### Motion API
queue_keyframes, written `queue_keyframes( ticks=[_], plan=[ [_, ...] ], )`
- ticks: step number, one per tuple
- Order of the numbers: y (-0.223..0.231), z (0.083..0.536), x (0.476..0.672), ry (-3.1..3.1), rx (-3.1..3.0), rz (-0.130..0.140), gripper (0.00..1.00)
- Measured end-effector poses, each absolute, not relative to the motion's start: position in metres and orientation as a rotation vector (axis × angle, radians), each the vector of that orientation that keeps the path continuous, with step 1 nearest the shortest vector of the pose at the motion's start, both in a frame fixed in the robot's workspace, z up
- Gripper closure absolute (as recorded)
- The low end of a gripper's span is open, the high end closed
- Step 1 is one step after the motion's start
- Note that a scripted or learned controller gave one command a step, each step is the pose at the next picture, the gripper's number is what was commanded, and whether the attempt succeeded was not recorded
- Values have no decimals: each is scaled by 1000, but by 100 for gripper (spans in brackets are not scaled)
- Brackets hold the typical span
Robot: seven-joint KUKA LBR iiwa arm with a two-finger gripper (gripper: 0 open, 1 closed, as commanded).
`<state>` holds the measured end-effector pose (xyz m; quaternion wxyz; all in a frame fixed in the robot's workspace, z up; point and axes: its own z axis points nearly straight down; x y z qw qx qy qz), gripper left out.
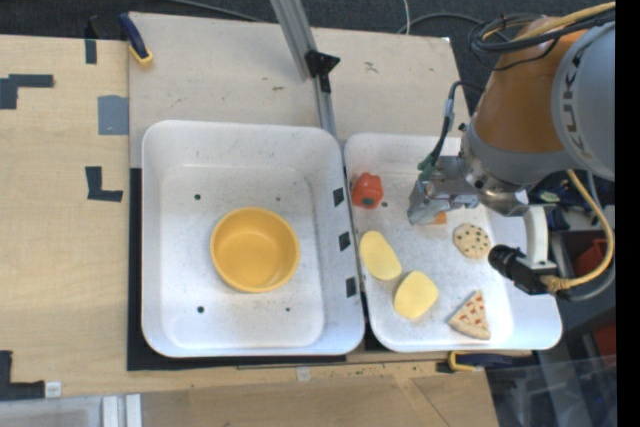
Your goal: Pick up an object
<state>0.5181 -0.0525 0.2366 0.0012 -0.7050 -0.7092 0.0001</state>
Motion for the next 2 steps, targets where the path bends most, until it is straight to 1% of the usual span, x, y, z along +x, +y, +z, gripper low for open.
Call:
queue_keyframes(
  ticks=[1, 2],
  plan=[
    [-2, 223, 517, -2226, -2212, 3, 100],
    [59, 217, 515, -2228, -2210, 3, 100]
  ],
)
